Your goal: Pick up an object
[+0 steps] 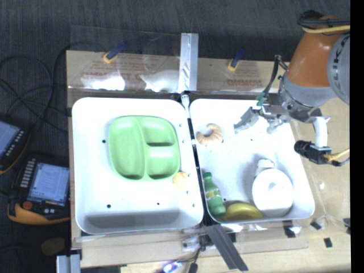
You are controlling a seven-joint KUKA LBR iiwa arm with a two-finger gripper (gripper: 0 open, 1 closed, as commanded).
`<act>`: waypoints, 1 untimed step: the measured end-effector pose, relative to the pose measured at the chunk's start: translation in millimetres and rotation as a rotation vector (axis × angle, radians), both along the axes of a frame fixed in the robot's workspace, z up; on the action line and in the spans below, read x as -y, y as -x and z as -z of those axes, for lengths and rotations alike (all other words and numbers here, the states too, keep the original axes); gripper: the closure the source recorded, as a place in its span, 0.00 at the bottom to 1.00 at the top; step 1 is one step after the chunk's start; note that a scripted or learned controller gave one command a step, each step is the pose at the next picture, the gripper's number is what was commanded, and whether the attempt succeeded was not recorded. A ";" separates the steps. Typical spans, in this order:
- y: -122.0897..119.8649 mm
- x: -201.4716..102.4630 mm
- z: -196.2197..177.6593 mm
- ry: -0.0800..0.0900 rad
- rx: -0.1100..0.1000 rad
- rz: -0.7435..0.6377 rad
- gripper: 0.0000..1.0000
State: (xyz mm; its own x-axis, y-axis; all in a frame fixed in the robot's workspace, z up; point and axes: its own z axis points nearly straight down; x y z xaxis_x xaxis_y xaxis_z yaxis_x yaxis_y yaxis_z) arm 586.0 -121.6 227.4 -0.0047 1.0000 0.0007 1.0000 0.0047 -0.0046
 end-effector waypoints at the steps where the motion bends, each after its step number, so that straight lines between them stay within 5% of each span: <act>1: -12.2 -14.5 74.8 0.002 -0.001 0.006 0.00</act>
State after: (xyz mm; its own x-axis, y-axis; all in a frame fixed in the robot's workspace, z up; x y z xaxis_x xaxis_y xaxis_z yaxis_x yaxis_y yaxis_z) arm 598.2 -107.1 152.6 0.0012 1.0000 -0.0009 1.0000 -0.0012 -0.0053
